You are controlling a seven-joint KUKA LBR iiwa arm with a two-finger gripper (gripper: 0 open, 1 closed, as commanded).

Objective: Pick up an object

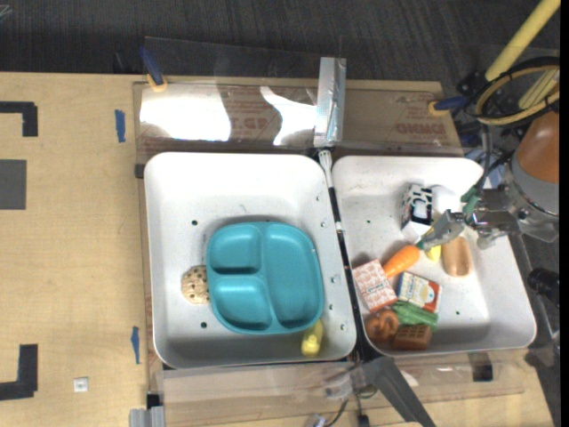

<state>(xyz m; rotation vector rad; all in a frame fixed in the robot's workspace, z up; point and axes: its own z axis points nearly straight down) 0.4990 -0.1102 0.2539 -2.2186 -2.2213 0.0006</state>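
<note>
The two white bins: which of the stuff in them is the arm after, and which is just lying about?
Likely in play, near the gripper:
- carrot
- bread roll
- black-and-white item

Lying about:
- teal divided plate
- cookie
- small yellow piece
- red carton

Robotics lab test cell, not a home or kitchen. A plywood bench (62, 238) is marked with black tape corners (22, 118) and blue tape tabs (119, 124). Two white bins (169, 185) are fixed side by side, backed by a clear shield (231, 96) on cardboard. Toy food (400, 301) and a teal divided tray (264, 276) are used as test items. Yellow cabling (516, 87) is seen over dark carpet (267, 7).
</note>
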